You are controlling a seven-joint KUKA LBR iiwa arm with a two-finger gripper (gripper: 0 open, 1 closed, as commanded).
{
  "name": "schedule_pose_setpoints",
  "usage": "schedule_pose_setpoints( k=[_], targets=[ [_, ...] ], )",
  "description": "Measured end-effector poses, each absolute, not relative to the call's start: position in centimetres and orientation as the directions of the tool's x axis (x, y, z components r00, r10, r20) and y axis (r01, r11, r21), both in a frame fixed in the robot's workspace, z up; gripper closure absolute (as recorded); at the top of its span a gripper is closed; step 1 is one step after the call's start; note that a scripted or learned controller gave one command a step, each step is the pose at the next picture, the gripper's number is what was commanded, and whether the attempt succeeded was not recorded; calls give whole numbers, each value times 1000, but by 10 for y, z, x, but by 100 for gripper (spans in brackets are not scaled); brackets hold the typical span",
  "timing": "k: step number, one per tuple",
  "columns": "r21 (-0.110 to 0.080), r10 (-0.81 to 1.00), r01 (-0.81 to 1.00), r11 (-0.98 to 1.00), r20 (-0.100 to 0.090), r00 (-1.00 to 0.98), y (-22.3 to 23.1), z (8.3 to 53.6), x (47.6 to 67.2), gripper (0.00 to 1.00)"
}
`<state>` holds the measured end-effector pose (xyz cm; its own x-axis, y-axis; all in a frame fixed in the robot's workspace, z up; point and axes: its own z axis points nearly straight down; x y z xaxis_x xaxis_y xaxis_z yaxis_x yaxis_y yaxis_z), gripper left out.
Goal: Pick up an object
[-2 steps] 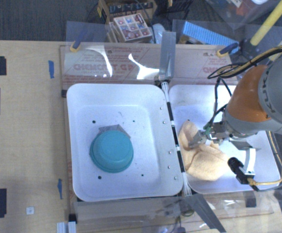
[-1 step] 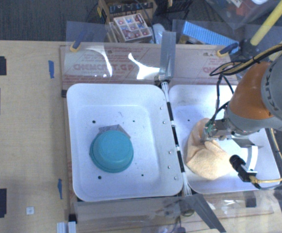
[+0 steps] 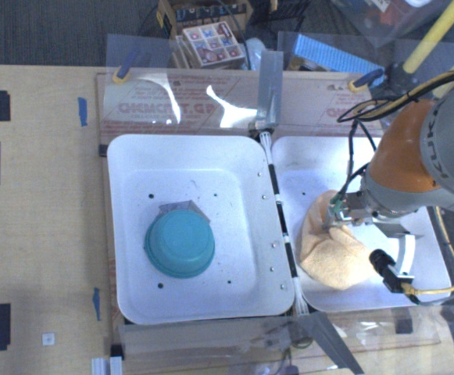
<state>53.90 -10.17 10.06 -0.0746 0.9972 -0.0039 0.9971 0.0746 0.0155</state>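
bench (image 3: 39,233): pale wood, fills the left of the frame; black corner marks at far left, bits of blue tape near the bins.
left bin (image 3: 133,170): white, shallow, centre of the frame. Small dark specks on its floor.
right bin (image 3: 305,162): white, touching the left bin along a shared edge. Its right side is covered by the arm; glare washes out the upper floor.
arm (image 3: 437,155): grey with an orange band, comes in from the right edge and is cut off there. It hides the right rim of the right bin.
clear panel (image 3: 172,100): stands behind the bins; reflections make the printed red text hard to read.
clutter (image 3: 211,37): boxes and a blue ridged piece along the top of the frame, dim and partly cut off.
bowl (image 3: 180,243): teal, upside down, lower middle of the left bin, on a grey patch that shows just above it.
cloth (image 3: 330,248): tan, bunched up, lower left of the right bin, near the shared edge. Its upper right part is under the wrist.
gripper (image 3: 342,213): right at the top of the cloth, touching it or just above. Fingers hidden by the wrist body; can't tell if released or clenched, or if it has the cloth.
cables: black and yellow, looping off the arm at the upper and lower right.
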Motion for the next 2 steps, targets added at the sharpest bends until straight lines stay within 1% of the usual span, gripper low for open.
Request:
schedule_pose_setpoints(
  k=[1,2],
  targets=[
    [10,993,993,119,-5,-119,-103,90,576,0],
    [10,969,969,249,-6,-249,-102,89,612,0]
  ],
)
